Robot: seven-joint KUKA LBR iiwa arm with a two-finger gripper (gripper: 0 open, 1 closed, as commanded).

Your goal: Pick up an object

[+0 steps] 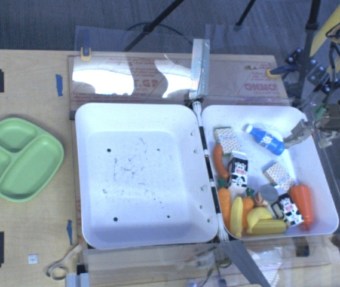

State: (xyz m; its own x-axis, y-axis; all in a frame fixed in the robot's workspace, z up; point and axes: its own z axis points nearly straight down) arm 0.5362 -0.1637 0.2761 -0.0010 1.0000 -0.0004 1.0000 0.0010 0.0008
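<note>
Camera view: gripper idling at the far edge of the loaded bin

Camera view is showing the gripper [299,132] hanging over the right bin [328,203], at its far right rim, where the arm is reaching in from the side. Whether it is spread or pressed together I cannot tell; the tip is blurring against the bin wall. Nothing is sitting between its fingers.

Just beside it, toward the divider, a blue bottle [264,139] is lying on its side, the closest candidate for a pick. Beyond the bottle a patterned box [227,138] is lying flat. Nearer the camera from the gripper, things are crowding together: a cow-print carton [238,171], a carrot [219,161] along the divider, a second patterned box [278,174], bananas [259,219] and another carrot [303,201] in the near corner.

Judgement: the bottle is lying apart from the pile, so it is looking like the easiest grasp; its round body may be rolling under contact.

The left bin [92,160] is lying past the divider, well apart. A green plate [17,157] is resting on the bench beyond that.
</note>
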